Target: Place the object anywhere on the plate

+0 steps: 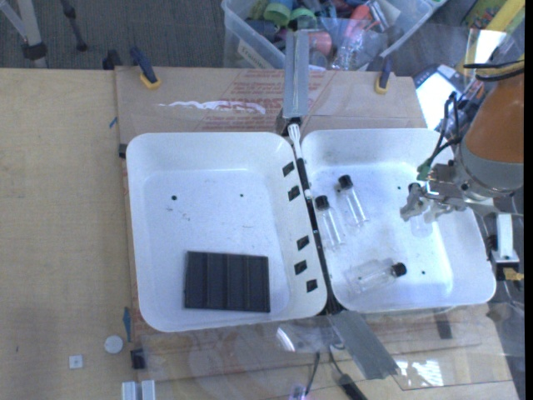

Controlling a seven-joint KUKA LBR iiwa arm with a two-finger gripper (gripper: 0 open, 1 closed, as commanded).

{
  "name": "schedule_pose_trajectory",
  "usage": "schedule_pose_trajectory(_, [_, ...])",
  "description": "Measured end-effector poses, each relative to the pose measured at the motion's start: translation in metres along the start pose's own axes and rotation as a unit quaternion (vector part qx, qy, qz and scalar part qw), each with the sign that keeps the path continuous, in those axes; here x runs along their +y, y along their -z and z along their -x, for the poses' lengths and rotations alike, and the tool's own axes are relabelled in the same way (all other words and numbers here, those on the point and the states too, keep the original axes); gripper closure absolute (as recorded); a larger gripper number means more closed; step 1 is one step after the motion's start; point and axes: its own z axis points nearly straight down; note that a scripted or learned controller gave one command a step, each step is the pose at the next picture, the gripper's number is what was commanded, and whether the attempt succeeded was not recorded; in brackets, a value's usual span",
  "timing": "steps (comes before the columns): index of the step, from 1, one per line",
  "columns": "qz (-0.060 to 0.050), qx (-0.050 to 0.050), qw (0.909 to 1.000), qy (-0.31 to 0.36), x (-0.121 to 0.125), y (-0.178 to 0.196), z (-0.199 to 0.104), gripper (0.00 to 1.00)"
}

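You see three clear vials with black caps in the right bin; the tool hovers, grip state unclear

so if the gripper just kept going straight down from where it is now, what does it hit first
Probably bare floor of the right bin. The gripper hangs over the bin's right part, and the nearest vial lies below and to the left in the picture, seemingly off that line. Height is hard to judge from this slanted view.
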Motion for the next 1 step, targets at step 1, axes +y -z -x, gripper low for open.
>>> schedule_pose_trajectory(1, [0.000, -0.001, 0.9904, -0.138, 0.0076, 0.0770, -0.0678, 1.00])
